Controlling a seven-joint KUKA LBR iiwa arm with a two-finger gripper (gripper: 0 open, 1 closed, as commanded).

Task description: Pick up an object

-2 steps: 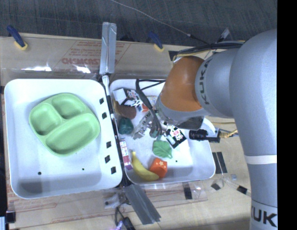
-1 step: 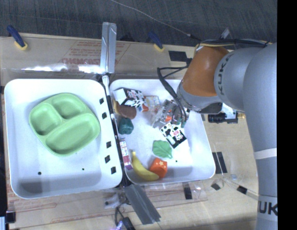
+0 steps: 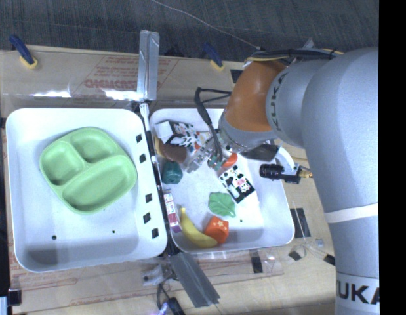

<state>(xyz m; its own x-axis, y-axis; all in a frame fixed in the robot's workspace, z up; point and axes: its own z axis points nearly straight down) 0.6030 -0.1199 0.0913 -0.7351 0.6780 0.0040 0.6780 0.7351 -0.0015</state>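
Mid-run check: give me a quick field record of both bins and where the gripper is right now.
left bin: green divided plate
right bin: banana, orange block, green leaf-shaped piece, black-and-white patterned item, teal object
gripper: low over right bin's upper part
grasp: cannot tell
arm: enters from right

The arm (image 3: 321,110) is cut off by the right side and bottom, its bulk covering the right bin's (image 3: 275,231) far right corner. The gripper (image 3: 209,155) is a small, cluttered blur down among the objects, so its fingers can't be made out. A brown object (image 3: 171,152) sits partly under it (what it is, unclear). The black-and-white patterned item (image 3: 183,131) is half hidden behind the wrist. The banana's (image 3: 193,231) lower end tucks behind the orange block (image 3: 217,228).
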